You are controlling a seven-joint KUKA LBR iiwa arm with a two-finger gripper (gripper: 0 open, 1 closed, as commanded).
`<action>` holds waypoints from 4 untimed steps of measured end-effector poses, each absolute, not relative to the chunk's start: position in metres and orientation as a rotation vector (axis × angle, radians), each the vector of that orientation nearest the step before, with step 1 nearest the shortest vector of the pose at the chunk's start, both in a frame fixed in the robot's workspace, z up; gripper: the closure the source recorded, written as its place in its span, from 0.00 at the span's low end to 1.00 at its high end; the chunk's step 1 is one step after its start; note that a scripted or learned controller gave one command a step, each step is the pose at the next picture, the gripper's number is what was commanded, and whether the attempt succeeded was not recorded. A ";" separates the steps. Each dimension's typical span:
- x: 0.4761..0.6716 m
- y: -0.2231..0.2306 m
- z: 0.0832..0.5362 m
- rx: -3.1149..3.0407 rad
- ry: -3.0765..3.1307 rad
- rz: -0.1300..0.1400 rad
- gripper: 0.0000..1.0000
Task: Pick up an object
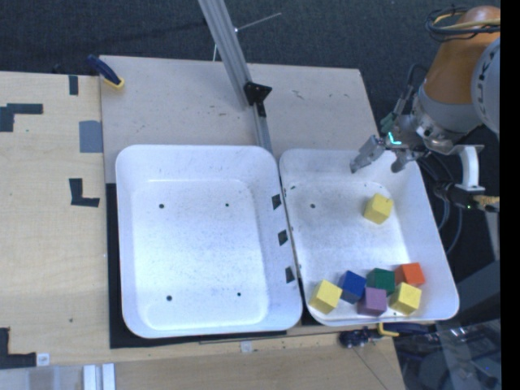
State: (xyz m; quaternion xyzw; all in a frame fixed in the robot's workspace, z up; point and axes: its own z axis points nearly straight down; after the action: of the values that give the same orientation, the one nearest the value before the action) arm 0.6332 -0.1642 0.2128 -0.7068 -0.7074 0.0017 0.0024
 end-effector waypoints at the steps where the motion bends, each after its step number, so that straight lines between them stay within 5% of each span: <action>1: 0.634 -0.164 0.216 -2.219 -2.223 0.003 0.00; 3: 0.631 -0.158 0.098 -2.217 -2.222 0.004 0.00; 4: 0.631 -0.158 0.111 -2.217 -2.225 0.003 1.00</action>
State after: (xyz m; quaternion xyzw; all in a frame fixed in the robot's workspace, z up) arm 0.6314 -0.1576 0.1105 -0.7059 -0.7084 0.0008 0.0005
